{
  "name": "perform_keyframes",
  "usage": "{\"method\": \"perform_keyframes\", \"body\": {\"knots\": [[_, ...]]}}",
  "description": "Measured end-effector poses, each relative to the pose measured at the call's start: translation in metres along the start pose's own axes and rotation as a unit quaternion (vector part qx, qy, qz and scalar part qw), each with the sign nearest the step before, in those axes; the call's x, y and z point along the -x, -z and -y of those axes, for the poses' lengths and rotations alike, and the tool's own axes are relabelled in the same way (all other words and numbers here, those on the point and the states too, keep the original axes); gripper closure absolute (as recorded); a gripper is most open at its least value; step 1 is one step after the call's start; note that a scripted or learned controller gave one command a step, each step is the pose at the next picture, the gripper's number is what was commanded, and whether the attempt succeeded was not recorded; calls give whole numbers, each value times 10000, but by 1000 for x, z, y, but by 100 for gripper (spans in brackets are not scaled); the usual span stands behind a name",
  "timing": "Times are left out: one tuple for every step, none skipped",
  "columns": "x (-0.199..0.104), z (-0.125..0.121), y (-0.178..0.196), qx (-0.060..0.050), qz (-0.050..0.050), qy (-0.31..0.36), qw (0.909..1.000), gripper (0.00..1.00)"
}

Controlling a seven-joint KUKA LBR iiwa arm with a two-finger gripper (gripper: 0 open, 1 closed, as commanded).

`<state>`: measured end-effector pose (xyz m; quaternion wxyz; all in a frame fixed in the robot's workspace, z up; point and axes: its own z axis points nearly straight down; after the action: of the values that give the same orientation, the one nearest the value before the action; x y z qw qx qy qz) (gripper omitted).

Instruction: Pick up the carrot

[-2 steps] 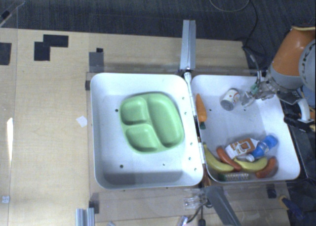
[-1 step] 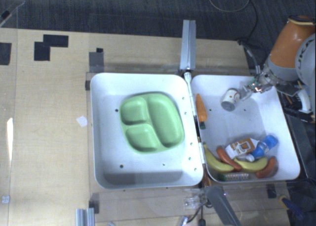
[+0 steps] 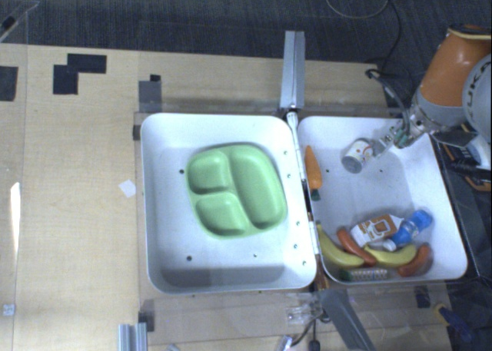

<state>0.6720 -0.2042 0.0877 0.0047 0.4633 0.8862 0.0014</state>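
Note:
The carrot (image 3: 311, 170) is small and orange with a dark green end. It lies lengthwise against the left wall of the right bin (image 3: 430, 188), near the far half. My gripper (image 3: 356, 158) reaches in from the right, low over the far part of the same bin, a short way right of the carrot and apart from it. Nothing shows between the gripper and the carrot. The grey arm with its orange band (image 3: 453, 69) stands over the bin's far right corner.
A green three-part plate (image 3: 234, 188) sits in the left bin (image 3: 165, 257). At the near end of the right bin lie bananas (image 3: 346, 253), a red sausage (image 3: 411, 261), a blue-capped bottle (image 3: 411, 228) and a small carton (image 3: 377, 230). A metal rail (image 3: 293, 73) stands between the bins.

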Motion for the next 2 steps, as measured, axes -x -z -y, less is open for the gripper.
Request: {"method": "perform_keyframes", "body": {"knots": [[1, 1, 0, 2, 3, -435, 9991, 100], [-3, -1, -1, -4, -6, -644, 9979, 100]]}}
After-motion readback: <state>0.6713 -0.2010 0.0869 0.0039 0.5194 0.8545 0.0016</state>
